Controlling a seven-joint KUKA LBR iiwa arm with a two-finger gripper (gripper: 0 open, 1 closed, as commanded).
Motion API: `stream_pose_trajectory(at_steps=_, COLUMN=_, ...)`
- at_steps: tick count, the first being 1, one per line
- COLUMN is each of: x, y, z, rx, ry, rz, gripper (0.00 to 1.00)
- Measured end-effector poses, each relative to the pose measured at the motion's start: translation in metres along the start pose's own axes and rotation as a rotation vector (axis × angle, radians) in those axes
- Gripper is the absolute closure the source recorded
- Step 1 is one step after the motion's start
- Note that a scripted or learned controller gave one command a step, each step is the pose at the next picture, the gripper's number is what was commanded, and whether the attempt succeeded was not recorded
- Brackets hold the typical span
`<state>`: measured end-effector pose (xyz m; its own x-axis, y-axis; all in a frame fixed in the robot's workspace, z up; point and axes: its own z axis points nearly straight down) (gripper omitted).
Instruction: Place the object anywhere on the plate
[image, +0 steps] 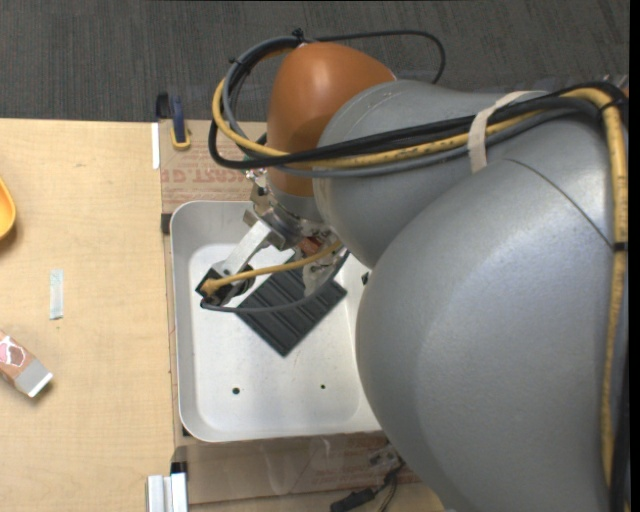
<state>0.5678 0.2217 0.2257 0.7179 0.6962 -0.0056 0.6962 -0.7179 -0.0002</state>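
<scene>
Lying by the jaws, whose state I cannot tell, is a dark ribbed slab (287, 312).

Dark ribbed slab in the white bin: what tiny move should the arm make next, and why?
Probably a short, slow lift straight up. The ribbed slab lies in the white bin directly under the wrist of the arm, and the grip itself is hidden; a small lift would show whether it comes along.

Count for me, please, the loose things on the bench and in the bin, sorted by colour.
Dark grey: 1, the ribbed slab in the white bin
Orange: 1, a rounded piece at the view's left edge
Pale grey: 1, a small strip
Brown and white: 1, a small block
Total: 4
</scene>
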Motion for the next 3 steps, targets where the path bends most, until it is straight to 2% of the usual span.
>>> stream_pose_trajectory(at_steps=1, x=-0.044, y=-0.050, z=0.136, rx=0.001, ry=0.000, rz=0.215, gripper=0.00)
stream_pose_trajectory(at_steps=2, x=-0.023, y=-0.015, z=-0.010, rx=0.000, ry=0.002, rz=0.238, gripper=0.00)
stream_pose_trajectory(at_steps=3, x=-0.053, y=-0.059, z=0.087, rx=0.000, ry=0.002, rz=0.476, gripper=0.00)
